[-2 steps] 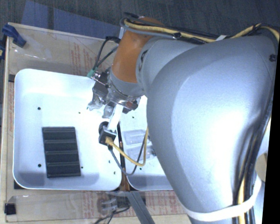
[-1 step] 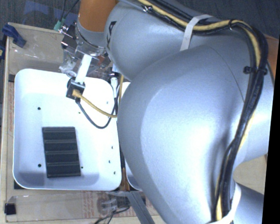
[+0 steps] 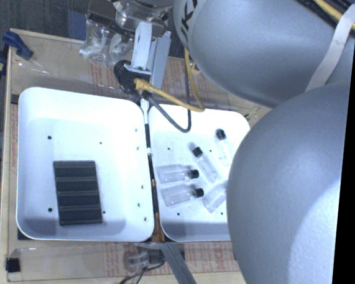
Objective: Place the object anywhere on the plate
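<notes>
A dark ridged rectangular plate (image 3: 77, 192) lies flat in the front left of the left bin (image 3: 34, 109). Several clear plastic bottles with black caps lie on their sides in the right bin (image 3: 167, 121), among them one (image 3: 175, 174) near its left wall and another (image 3: 181, 195) just in front of it. My gripper (image 3: 103, 45) hangs beyond the back edge of the left bin, over the bench, far from both the plate and the bottles. Nothing shows in it.
The arm's large grey links (image 3: 286, 180) cover the right side of the right bin and hide part of its contents. A yellow and a black cable (image 3: 169, 103) trail from the wrist over the wall between the bins. Blue clamps (image 3: 15, 44) sit at the bench's back left.
</notes>
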`<action>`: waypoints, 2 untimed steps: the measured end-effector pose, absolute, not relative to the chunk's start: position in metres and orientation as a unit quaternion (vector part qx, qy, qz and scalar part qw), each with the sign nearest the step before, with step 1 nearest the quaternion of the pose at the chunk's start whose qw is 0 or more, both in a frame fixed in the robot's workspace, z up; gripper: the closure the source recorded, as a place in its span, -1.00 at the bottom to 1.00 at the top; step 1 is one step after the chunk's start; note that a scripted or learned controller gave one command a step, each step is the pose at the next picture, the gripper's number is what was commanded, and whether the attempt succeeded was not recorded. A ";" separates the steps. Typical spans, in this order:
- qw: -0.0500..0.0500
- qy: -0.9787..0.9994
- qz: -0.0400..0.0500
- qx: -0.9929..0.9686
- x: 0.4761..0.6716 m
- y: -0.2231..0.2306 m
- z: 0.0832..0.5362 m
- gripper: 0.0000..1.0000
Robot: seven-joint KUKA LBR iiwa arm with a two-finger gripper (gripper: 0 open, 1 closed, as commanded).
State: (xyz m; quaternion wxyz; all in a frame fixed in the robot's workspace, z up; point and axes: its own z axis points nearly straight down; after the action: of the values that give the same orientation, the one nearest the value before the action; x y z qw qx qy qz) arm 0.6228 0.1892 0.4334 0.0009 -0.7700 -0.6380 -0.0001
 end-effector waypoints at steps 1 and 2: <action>0.000 -0.516 0.001 -0.857 0.656 0.219 0.441 1.00; 0.000 -0.363 -0.001 -0.932 0.656 0.217 0.442 1.00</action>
State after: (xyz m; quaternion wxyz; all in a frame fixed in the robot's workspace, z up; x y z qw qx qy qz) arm 0.6563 0.2173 0.4421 0.0001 -0.9319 -0.3628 -0.0013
